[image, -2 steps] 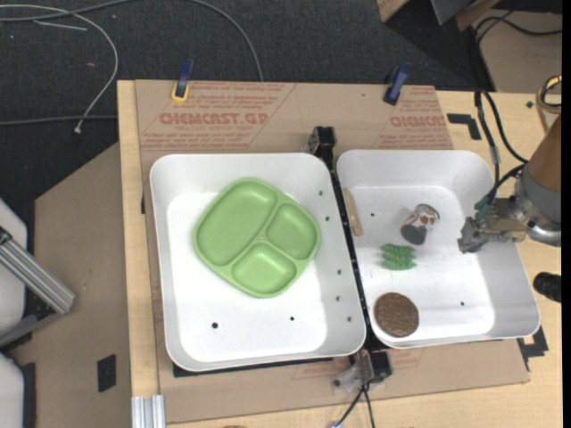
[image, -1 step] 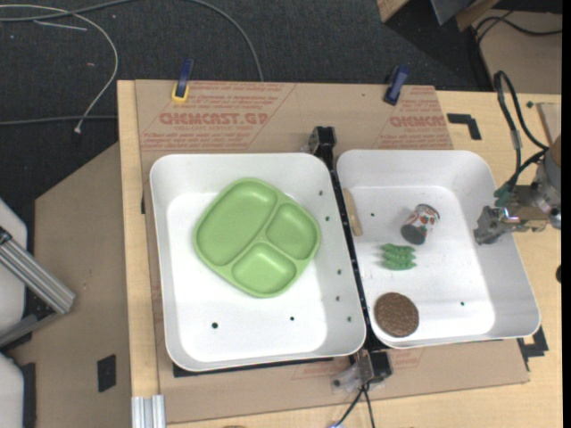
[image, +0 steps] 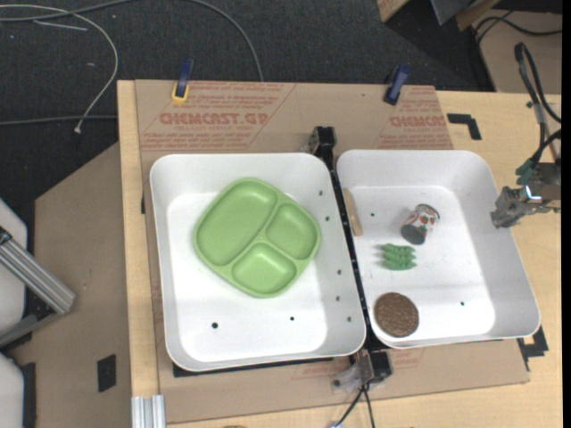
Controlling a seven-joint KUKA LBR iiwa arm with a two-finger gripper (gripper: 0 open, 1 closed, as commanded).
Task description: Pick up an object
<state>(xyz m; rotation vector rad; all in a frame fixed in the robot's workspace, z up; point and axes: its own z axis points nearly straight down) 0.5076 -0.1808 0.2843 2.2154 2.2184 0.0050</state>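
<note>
I see a green plate (image: 258, 236) in the left bin (image: 178, 328). The right bin (image: 464, 172) holds a wooden stick (image: 351, 214), green toy (image: 398, 257), brown disc (image: 396, 315) and small can (image: 420, 223). The gripper (image: 511, 205) hangs just past its right rim, grip unclear.

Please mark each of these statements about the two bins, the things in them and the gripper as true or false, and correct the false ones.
1. The green divided plate lies in the left bin. True.
2. The brown round disc lies in the left bin. False: it lies in the right bin, near its front left corner.
3. The small green object lies between the little can and the brown disc. True.
4. The gripper is over the green plate. False: it is at the right bin's right edge, far from the plate.
5. The gripper holds the can. False: the can lies in the bin, apart from the gripper.
</note>
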